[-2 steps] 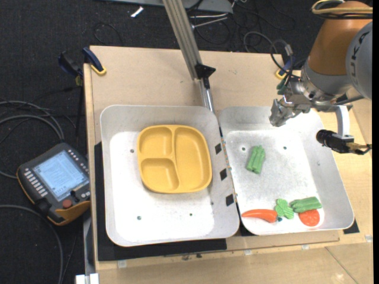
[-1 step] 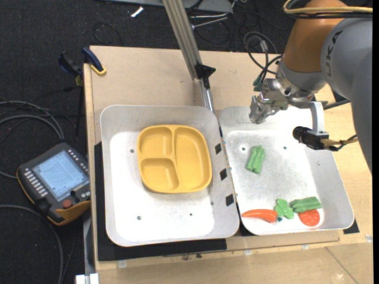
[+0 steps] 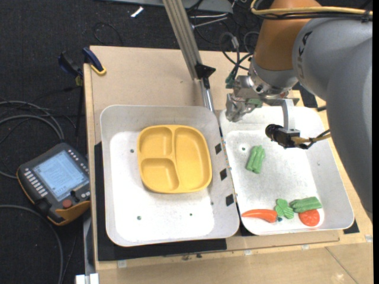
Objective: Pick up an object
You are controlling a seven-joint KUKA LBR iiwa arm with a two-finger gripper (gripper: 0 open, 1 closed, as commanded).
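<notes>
Smooth yellow plastic tray [image 3: 174,158] with a soft sheen, matt speckled white bins [image 3: 160,223], bare wood-look bench [image 3: 142,76], glossy toy vegetables [image 3: 284,210].

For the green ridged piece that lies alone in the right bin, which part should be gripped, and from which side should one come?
Grip the green ridged piece across its narrow middle, coming straight down from above. It lies flat and elongated, roughly along the bin's length, with free floor on both long sides, so fingers would probably fit there. The end effector sits above the bin's far-left corner.
</notes>
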